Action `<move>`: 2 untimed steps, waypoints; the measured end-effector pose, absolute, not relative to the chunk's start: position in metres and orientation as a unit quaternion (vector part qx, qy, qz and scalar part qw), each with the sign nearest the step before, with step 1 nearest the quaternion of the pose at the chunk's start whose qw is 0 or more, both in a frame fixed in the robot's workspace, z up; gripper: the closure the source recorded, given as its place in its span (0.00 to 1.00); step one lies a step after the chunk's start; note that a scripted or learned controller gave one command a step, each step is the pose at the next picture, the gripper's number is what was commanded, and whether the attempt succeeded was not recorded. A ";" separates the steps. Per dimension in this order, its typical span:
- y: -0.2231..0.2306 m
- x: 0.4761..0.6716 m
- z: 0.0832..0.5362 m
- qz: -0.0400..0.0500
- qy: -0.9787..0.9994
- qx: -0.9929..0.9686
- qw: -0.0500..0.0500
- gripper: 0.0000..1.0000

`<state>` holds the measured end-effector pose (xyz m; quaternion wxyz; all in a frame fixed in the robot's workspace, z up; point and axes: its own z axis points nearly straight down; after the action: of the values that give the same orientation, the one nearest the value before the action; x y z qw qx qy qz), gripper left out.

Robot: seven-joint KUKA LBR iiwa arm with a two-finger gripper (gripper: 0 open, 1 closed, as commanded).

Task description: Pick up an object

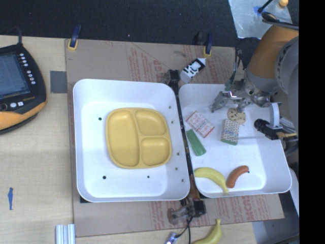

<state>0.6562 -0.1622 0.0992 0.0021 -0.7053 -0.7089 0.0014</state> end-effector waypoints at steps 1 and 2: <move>-0.153 0.612 0.093 0.002 -0.709 -0.706 0.002 0.00; -0.213 0.656 0.126 0.001 -0.708 -0.706 0.000 0.00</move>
<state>0.6564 -0.2125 0.1257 0.0002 -0.7063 -0.7079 0.0005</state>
